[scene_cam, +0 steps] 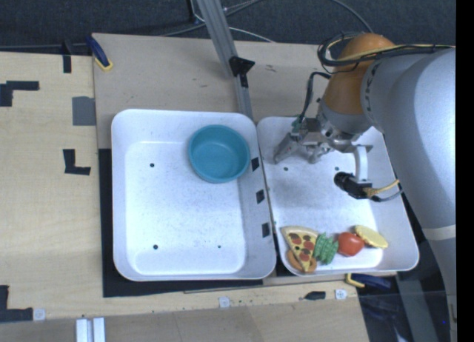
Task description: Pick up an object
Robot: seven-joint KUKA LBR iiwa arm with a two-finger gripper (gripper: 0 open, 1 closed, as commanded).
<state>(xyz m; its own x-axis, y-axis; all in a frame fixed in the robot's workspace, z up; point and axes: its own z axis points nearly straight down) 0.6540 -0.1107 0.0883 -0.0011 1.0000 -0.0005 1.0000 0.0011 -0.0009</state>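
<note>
Plastic toy food lay along the near edge of the right bin (385, 259): a pizza slice (299, 247), a green piece (324, 247), a tomato (350, 243) and a yellow piece (370, 236), packed close and touching. I saw a blue bowl (218, 152) in the left bin (141, 207). My gripper (296, 148) hung over the far part of the right bin, well apart from the food, its fingers spread with nothing between them. I judged the tomato light, stiff and somewhat slippery, best pinched across its round middle. The pizza lay flat and looked harder to grip.
</note>
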